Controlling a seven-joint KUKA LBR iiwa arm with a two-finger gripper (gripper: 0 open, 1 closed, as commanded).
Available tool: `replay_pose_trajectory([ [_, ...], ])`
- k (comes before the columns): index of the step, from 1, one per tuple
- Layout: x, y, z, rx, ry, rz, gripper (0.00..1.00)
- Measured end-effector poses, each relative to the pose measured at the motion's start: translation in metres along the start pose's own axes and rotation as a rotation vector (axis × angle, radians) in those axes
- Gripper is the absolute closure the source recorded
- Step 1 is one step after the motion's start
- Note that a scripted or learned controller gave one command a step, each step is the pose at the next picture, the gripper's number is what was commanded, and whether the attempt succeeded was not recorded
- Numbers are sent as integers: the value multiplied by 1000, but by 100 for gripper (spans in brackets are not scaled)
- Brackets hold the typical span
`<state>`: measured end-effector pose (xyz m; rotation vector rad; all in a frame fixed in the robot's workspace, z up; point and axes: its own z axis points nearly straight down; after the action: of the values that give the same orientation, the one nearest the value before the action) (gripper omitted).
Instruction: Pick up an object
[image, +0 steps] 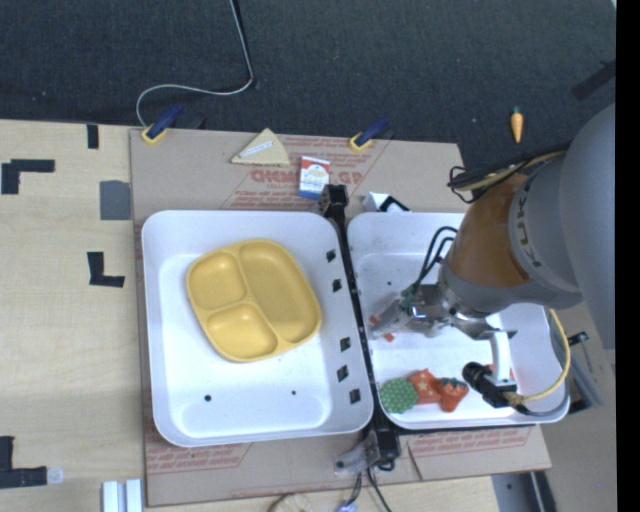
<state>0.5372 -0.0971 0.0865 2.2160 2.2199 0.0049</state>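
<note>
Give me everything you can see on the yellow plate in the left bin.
The yellow plate is a rounded-square tray of smooth, plastic-looking material, split by raised ridges into three compartments, all bare. It lies flat and right side up on the floor of the left bin, turned at an angle to the walls, in the bin's upper middle. It sits apart from the gripper.

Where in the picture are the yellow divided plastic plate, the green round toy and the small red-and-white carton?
yellow divided plastic plate (254, 298): camera view, on the ridge where its three compartments meet.
green round toy (399, 394): camera view, on its top middle.
small red-and-white carton (314, 177): camera view, on its upper face.
</note>
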Motion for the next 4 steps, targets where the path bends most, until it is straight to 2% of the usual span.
replay_pose_trajectory([
  [1,-4,-52,0,0,-1,1,0],
  [2,1,-3,0,2,0,1,0],
  [3,-7,31,1,4,1,1,0],
  [4,0,27,0,1,-3,1,0],
])
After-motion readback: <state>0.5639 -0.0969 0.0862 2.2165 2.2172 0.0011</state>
